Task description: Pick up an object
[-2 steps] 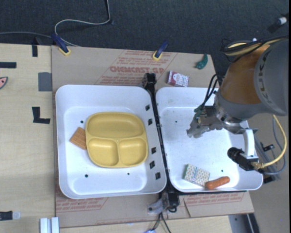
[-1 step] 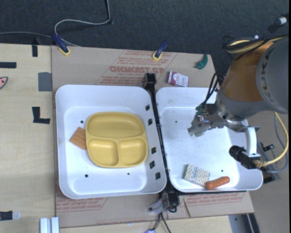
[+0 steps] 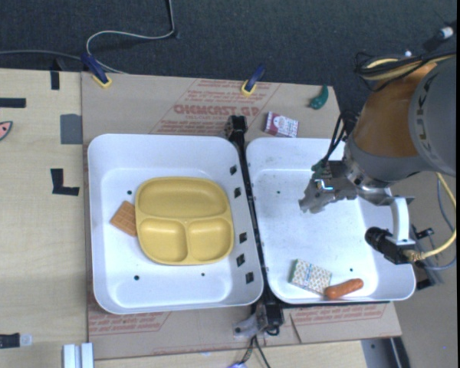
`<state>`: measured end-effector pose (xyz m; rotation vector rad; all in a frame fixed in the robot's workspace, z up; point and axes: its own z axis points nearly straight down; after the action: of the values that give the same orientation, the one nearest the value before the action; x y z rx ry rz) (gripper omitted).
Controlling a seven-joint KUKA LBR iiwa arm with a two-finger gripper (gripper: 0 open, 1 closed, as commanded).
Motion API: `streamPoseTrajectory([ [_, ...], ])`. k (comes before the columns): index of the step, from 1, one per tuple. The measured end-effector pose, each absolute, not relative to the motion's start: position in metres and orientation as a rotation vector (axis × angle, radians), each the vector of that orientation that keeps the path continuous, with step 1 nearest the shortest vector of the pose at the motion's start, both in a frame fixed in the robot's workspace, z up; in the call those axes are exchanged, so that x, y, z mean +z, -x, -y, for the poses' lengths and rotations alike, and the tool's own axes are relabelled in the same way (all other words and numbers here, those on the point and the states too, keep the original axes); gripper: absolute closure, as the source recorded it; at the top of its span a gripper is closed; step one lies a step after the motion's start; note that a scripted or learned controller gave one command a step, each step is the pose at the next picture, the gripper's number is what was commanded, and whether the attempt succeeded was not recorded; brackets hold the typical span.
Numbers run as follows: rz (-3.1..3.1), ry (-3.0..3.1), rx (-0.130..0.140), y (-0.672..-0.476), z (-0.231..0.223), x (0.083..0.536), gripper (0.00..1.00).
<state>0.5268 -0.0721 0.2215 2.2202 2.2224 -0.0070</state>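
Can't tell how the hand (image 3: 317, 198) is set; dropping here it'd grab nothing, since the hot dog (image 3: 343, 288) sits at 5 o'clock.

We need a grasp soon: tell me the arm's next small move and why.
Probably shift the gripper toward the near edge of the right bin and lower it over the orange carrot or the patterned packet beside it. The gripper sits over bare bin floor, apart from both things, so closing here would likely catch nothing.
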Motion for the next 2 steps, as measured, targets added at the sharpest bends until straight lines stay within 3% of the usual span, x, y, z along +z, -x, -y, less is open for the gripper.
streamPoseTrajectory([
  [1,-2.224,-2.223,-0.004,-0.5339,0.0997,0.1306,1.00],
  [2,-2.225,-2.224,-0.004,-0.5338,0.0991,0.1399,1.00],
])
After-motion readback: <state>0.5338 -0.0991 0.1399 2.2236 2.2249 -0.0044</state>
